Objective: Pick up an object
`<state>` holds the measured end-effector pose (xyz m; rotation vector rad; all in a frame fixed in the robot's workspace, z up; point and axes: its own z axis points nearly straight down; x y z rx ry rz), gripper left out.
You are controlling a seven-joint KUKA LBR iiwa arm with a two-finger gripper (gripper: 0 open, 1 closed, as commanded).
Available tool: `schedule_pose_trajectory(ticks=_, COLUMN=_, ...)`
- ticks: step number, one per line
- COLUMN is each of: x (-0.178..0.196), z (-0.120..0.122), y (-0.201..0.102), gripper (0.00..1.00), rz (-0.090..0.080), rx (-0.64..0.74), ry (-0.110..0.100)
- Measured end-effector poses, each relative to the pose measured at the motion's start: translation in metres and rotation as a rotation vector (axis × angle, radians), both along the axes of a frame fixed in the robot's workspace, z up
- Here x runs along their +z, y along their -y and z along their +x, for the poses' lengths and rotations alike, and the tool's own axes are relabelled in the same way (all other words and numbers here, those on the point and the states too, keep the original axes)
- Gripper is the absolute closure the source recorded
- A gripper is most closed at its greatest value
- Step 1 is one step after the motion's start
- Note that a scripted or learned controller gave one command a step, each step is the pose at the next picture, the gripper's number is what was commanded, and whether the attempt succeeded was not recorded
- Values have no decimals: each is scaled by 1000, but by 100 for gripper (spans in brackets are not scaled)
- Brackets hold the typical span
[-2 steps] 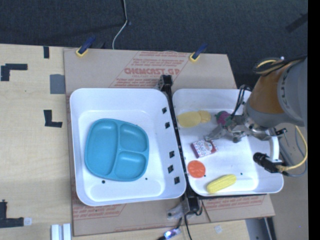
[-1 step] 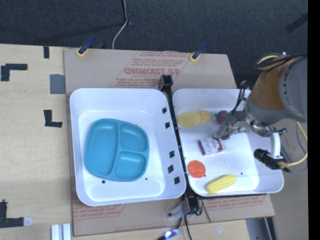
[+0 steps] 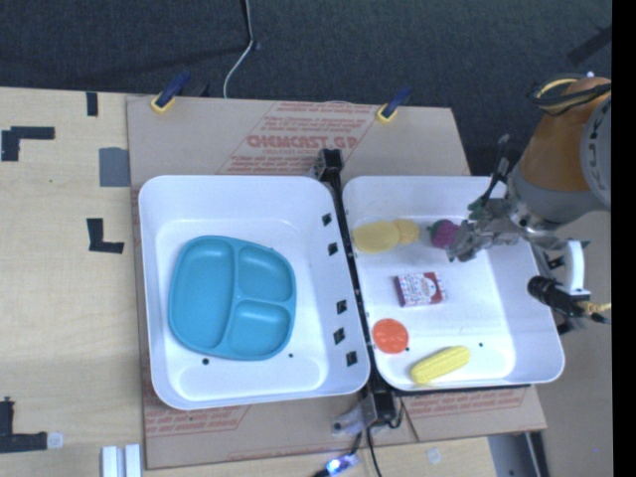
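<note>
Closing on the small purple object (image 3: 443, 234) looks like the step in hand, and doing it well means bringing the gripper (image 3: 467, 243) straight down over that piece, so that 1 finger lands on each side of it, before squeezing. The purple piece is small and rounded, so I judge it could roll or squirt out if the fingers meet it off centre; a slow, centred close should serve better than a quick one. The yellow lemon-like piece (image 3: 387, 236) lies just to the left of it, close enough that a wide approach could knock it.

The purple object sits in the right bin (image 3: 527, 366), near its far edge and toward the middle of that edge. The gripper hangs just beside it on its right, low over the bin floor, touching or nearly so; I cannot tell which. Whether the gripper is open or closed cannot be told from this view, and nothing is plainly seen between them.

Nearer the front edge lie a red packet (image 3: 418, 289), an orange disc (image 3: 390, 336) and a yellow corn cob (image 3: 440, 364). A blue divided plate (image 3: 232, 297) fills the left bin (image 3: 159, 202).
</note>
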<state>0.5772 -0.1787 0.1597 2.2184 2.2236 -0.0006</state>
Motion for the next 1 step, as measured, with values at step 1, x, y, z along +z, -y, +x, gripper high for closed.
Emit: schedule_pose_trajectory(ticks=1, x=40, z=1, y=0, gripper=100, rz=0, rx=0, ry=-1)
